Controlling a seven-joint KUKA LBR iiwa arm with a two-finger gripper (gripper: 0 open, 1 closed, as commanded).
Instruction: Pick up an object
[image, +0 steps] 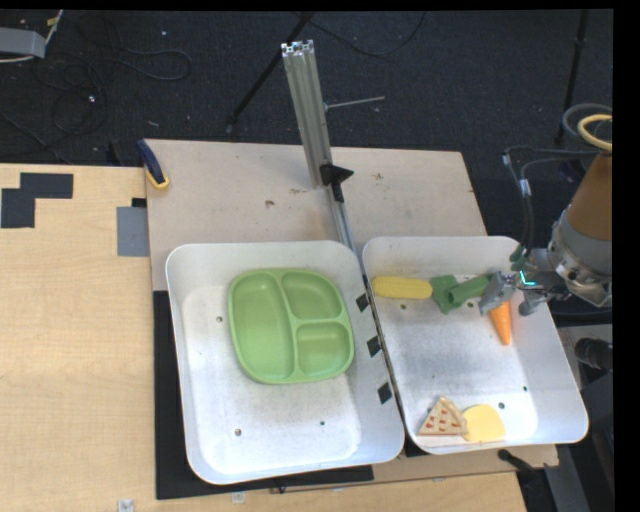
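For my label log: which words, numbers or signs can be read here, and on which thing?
None: no readable text. The green tray, corn cob, carrot and waffle piece look plain, as do the white bins.

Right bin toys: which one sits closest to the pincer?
The orange carrot, lying just below the pincer by the right bin's far right side. The green piece is next; the yellow corn, waffle wedge and yellow slice lie farther off.
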